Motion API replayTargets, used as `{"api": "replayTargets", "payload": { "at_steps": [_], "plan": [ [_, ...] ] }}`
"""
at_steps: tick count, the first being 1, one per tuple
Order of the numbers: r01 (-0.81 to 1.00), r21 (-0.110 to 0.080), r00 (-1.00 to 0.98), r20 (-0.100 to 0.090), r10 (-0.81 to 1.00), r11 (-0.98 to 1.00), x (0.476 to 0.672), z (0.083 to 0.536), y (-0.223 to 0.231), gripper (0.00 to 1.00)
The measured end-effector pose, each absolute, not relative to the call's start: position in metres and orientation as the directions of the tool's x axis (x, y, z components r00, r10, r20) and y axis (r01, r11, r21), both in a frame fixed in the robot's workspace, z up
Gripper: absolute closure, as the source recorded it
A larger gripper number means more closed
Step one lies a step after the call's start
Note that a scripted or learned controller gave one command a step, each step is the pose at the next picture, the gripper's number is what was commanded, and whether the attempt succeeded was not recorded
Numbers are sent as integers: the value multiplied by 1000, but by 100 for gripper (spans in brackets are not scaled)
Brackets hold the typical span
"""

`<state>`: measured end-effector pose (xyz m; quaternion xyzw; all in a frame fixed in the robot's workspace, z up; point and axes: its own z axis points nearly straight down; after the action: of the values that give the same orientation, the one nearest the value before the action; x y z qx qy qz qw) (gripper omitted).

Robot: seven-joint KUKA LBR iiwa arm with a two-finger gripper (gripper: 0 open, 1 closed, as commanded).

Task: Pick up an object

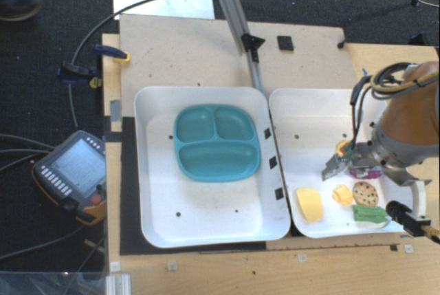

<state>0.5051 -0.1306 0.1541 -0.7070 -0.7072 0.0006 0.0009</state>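
My gripper (337, 166) hangs low over the right bin (302, 115), near its middle right, with the grey and orange arm (405, 122) behind it. A purple object (364, 172) lies right beside the gripper, partly hidden under the wrist. A small yellow and red piece (342, 147) sits just above it. Toward the bin's front lie a pale yellow block (309, 204), a small orange-yellow piece (342, 194), a chocolate-chip cookie (365, 193) and a green object (370, 214). Nothing is seen held.
The left bin (148, 170) holds a teal divided plate (217, 142). A slanted metal pole (234, 5) crosses the back of the bench. A teach pendant (72, 173) and cables lie off the bench to the left.
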Motion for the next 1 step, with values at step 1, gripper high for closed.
{"api": "replayTargets", "payload": {
  "at_steps": [1],
  "plan": [
    [1000, -3, 0, 1, 1000, 0, 506, 101, -134, 0]
  ]
}}
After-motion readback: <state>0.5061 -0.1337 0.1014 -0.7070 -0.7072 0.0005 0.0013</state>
